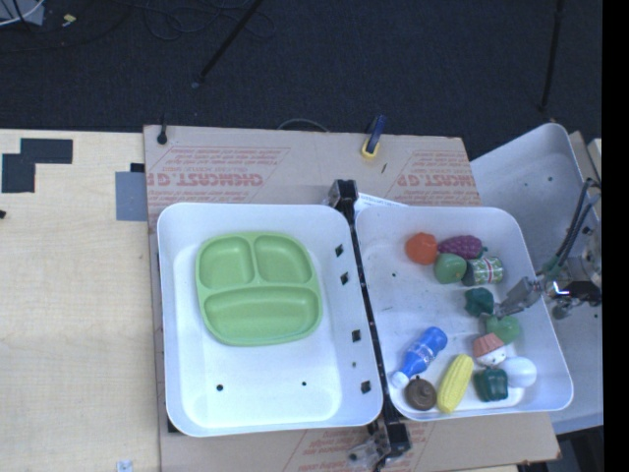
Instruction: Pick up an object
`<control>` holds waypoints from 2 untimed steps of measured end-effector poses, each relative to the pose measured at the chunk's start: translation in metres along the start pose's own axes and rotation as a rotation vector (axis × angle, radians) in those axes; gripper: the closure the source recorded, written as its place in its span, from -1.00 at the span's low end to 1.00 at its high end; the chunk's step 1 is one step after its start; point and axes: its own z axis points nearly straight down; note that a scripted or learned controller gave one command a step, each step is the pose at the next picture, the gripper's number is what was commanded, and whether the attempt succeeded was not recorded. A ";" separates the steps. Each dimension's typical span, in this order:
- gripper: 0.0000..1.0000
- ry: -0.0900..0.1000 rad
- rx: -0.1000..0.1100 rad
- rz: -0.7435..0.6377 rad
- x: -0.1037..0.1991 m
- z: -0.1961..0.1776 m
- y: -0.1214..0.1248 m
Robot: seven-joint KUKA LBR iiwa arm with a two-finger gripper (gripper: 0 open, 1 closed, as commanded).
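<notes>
End effector point(518, 298) beside teal toy point(480, 302)

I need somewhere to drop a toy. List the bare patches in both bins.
Left bin: bare floor below the green plate, to the front wall. Right bin: bare left-centre, between the divider, orange ball and blue bottle. Crowded along the right side and front corner, near the gripper.

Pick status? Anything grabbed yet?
Nothing lifted: the toys, such as the corn and bottle, lie in the right bin. The gripper is low at that bin's right side by a green toy. Grasp and lift remain.
</notes>
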 end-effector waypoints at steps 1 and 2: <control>-1.00 -0.003 -0.013 -0.003 0.000 -0.006 0.002; -1.00 -0.001 -0.007 -0.004 -0.003 0.054 0.010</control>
